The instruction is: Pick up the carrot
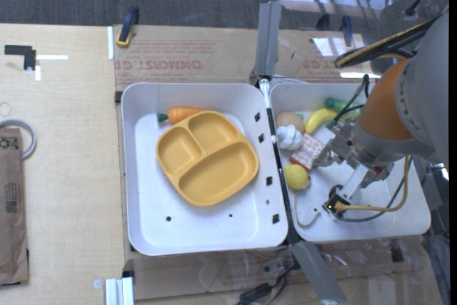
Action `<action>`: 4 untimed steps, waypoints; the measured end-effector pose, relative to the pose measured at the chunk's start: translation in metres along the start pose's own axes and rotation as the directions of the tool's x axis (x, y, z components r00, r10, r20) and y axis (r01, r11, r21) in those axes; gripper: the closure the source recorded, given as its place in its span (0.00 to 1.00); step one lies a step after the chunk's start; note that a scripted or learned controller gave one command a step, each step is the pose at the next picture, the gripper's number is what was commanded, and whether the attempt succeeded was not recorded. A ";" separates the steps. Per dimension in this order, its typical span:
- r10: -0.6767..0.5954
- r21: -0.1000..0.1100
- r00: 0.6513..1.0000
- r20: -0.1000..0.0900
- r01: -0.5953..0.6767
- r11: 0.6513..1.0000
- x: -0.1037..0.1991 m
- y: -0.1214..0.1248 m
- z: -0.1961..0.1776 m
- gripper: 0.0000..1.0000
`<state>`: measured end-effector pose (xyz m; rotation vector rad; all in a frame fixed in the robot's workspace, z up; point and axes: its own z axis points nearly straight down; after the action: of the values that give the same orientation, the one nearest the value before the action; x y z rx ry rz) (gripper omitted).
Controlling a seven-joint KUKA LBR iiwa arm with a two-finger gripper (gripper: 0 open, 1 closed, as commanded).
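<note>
Seen from above at a slant, the orange carrot point(184, 113) lies in the left bin point(143, 175), upper centre of the frame, just beside the upper rim of a yellow divided plate point(207, 157). Its long axis runs left to right. The gripper point(332, 148) hangs over the right bin point(400, 225), so the carrot lies well apart to its left, slightly higher; whether the gripper is spread or closed is not discernible.
</note>
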<state>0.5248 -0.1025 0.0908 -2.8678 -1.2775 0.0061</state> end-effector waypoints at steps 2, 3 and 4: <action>0.587 0.009 0.810 -0.006 -0.587 0.810 -0.111 0.039 -0.001 0.00; 0.583 0.007 0.812 -0.001 -0.583 0.812 -0.112 0.039 -0.009 1.00; 0.545 0.011 0.838 0.006 -0.545 0.838 -0.068 0.098 0.002 1.00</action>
<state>0.5523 -0.2186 0.0888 -3.1039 -0.4085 0.0185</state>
